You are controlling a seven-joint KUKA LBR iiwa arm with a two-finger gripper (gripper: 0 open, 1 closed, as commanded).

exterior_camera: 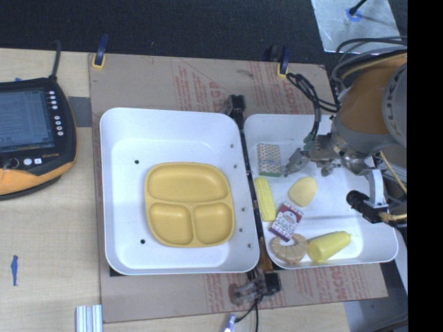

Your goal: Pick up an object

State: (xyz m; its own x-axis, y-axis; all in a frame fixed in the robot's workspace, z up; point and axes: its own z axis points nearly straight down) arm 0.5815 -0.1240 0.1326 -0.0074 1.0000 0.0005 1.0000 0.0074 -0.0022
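Your gripper (302, 159) hangs over the right bin (387, 251), fingers spread apart with nothing between them, just beside the wafer packet (269, 158). The pale lemon-like piece (302, 191) lies just below the fingertips. You also see the corn cob (264, 198), a red sachet (286, 221), a cookie (288, 248) and a yellow bottle (328, 245). The left bin (118, 206) holds a yellow divided plate (188, 204).
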